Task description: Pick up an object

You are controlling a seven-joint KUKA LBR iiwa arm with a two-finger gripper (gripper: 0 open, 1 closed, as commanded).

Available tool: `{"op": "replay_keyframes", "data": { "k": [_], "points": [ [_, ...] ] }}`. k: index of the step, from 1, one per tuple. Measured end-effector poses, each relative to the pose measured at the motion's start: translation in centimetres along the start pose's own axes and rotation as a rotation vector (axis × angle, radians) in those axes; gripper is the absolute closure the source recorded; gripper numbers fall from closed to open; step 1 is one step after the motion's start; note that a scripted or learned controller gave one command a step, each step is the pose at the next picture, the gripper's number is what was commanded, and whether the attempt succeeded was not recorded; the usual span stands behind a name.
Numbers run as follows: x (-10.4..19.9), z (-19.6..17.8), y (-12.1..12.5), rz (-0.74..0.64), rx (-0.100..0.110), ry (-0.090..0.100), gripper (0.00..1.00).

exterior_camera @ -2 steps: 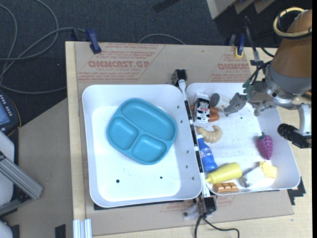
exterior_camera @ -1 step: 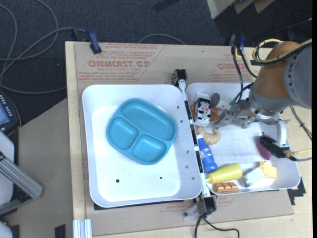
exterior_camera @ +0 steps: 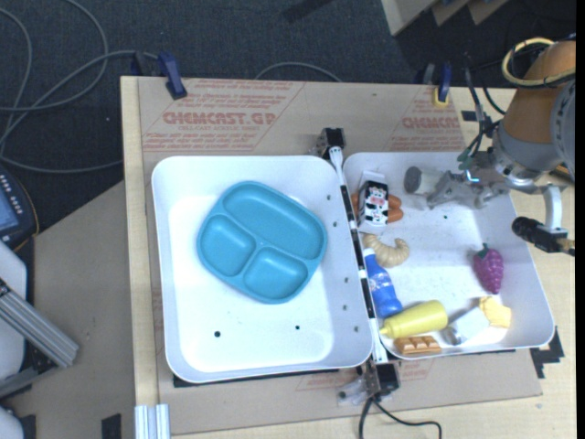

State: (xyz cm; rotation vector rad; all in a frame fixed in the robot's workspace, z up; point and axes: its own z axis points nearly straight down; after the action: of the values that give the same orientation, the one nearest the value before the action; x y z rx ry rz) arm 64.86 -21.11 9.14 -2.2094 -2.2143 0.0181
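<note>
**Light plastic toys, and a gripper poised at the far end of the right bin**

We take the shallow white right-hand bin (exterior_camera: 526, 286) as our landmark. Every candidate object lies inside it. Along its left wall we see a small black-and-white toy cow figure (exterior_camera: 374, 202) with something orange behind it, a tan croissant-shaped toy (exterior_camera: 390, 249) just below that, and then a blue tube-like bottle (exterior_camera: 380, 286) lying lengthwise. At the near edge rest a yellow plastic squeeze bottle (exterior_camera: 416, 319) on its side, a small orange waffle-like block (exterior_camera: 420, 344) touching it, and a pale yellow-and-white wedge (exterior_camera: 487, 316). A purple bunch of toy grapes (exterior_camera: 490, 268) sits alone toward the right wall.

The grey two-finger gripper (exterior_camera: 448, 190) hangs over the bin's far end, near a small grey cylinder (exterior_camera: 413, 179). We cannot tell whether it is spread or closed, and nothing shows between its tips.

We judge all these pieces to be light, hollow and stiff, with smooth skins that may slip. The grapes look the easiest prize: isolated, bumpy enough to grip, best pinched across the narrow middle. The yellow bottle should be taken across its round body, though it may roll away.
</note>
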Motion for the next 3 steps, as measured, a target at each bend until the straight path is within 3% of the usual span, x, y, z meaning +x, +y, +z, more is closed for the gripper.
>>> {"op": "replay_keyframes", "data": {
  "k": [1,2,3],
  "points": [
    [-0.3,0.9,-9.2,0.004,-0.011,0.006,0.0],
    [-0.7,0.9,-13.3,-0.002,-0.016,0.009,0.0],
    [-0.5,0.7,-1.1,-0.012,-0.011,0.008,0.0]
  ]
}}
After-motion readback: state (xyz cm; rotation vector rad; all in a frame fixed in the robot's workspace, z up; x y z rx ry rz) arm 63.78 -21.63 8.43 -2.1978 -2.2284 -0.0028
